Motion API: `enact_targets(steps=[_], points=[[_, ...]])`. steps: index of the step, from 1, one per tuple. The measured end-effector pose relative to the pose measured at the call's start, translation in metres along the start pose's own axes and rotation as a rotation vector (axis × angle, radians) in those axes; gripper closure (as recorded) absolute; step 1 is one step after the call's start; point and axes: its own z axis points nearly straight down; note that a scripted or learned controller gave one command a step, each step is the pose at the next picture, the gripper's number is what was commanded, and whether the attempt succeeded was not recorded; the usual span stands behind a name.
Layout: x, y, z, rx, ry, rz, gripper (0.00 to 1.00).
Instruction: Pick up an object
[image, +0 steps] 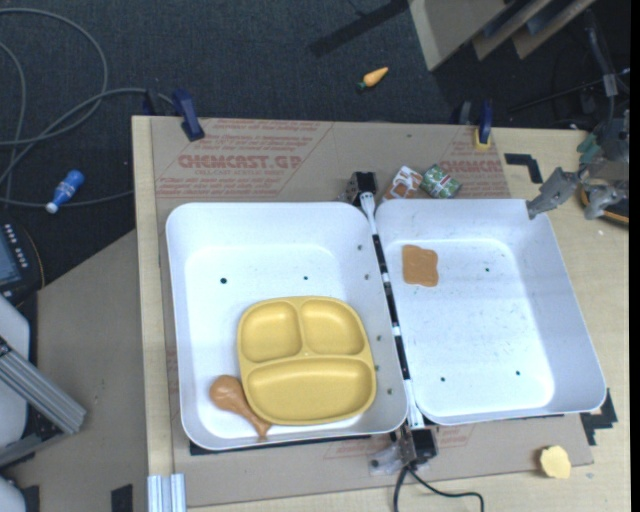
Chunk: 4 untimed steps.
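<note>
Tile (420, 266) is your likeliest pick: a flat brown piece lying in the right bin (570, 330), near that bin's far-left corner, to the view's left of the gripper (541, 202) and a little lower in the frame, nearer to it than any other object in the bins. It is close to square, so you get no real long axis and no pointing end; its edges run roughly in line with the bin walls. The gripper sits at the right bin's far-right corner, at the rim and apart from everything, and you cannot tell whether it is open or closed. I judge the step to be the very start: the approach, with nothing held. The next move calls for travel leftward over the bin floor, then a descent square to the tile's edges. Being so flat, it will probably be hard to get under. Farther from the gripper, in the left bin (260, 250), you have a yellow plate (305, 360) and, touching its near-left edge, a drumstick (236, 399). The drumstick's long axis is diagonal, with the bulb pointing away from the gripper and the thin end nearer.
</note>
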Motion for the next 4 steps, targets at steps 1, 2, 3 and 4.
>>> enact_targets(steps=[1,2,3,4], points=[[0.034,-0.027,0.140,0.017,0.007,0.000,0.00],[0.108,-0.004,0.204,0.007,0.005,-0.007,0.00],[0.109,0.031,0.200,-0.003,0.000,-0.002,0.00],[0.109,0.030,0.189,-0.004,0.000,-0.002,1.00]])
